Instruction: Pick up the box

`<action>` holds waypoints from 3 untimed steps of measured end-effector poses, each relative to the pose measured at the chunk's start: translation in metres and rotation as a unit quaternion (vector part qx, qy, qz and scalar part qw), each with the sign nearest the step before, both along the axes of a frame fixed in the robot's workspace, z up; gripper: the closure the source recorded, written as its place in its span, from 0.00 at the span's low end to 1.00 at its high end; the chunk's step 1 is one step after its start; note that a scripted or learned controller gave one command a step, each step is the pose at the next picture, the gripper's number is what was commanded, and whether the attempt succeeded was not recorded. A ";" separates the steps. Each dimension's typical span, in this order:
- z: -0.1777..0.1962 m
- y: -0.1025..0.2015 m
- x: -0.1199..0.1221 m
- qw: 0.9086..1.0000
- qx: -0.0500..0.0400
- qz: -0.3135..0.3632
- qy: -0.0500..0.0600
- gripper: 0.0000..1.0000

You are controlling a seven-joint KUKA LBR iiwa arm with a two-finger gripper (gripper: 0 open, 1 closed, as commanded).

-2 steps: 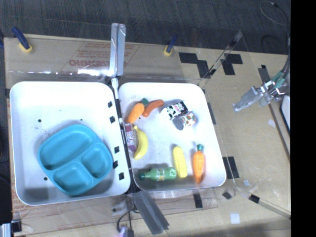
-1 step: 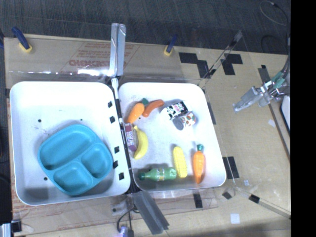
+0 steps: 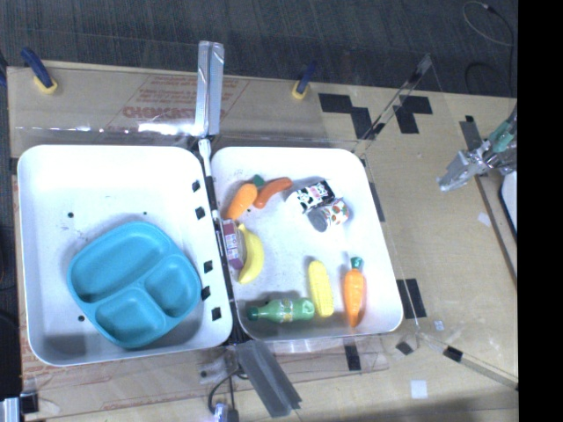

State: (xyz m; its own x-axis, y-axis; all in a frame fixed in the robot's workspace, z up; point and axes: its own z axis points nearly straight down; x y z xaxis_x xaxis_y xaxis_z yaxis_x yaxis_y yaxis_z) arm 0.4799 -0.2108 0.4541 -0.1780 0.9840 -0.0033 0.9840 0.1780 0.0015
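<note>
While nothing has yet been lifted, the job is right at its start: the small black-and-white patterned cardboard box [image 3: 311, 194] sits on the floor of the right-hand shallow white plastic bin [image 3: 380, 236], up in its far half, nearer the right wall than the divider. It is touching, or all but touching, a little grey and red-printed tub [image 3: 330, 214] on its near side, and the red toy pepper [image 3: 274, 189] lies just beside it on the left, next to a stubby orange toy vegetable [image 3: 240, 200]. Further down the bin we have a yellow toy banana [image 3: 251, 255], a yellow corn cob [image 3: 320, 288], an orange carrot with a green top [image 3: 353, 295] and a green plastic bottle [image 3: 281, 309] lying flat. Over in the left-hand white bin [image 3: 53, 170], a blue three-compartment plastic tray [image 3: 132, 281]. As for the gripper, spread or pressed together, I cannot tell from this view. So by my reading everything is left: the approach, the descent over the box, the close, the lift. That crowding tub looks like the awkward neighbour for a clean grasp
</note>
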 end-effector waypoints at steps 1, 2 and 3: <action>0.011 0.000 0.001 1.000 -0.001 0.003 -0.001 1.00; 0.021 0.000 0.002 1.000 -0.001 0.006 -0.001 1.00; -0.111 0.000 -0.003 1.000 0.001 0.021 0.002 1.00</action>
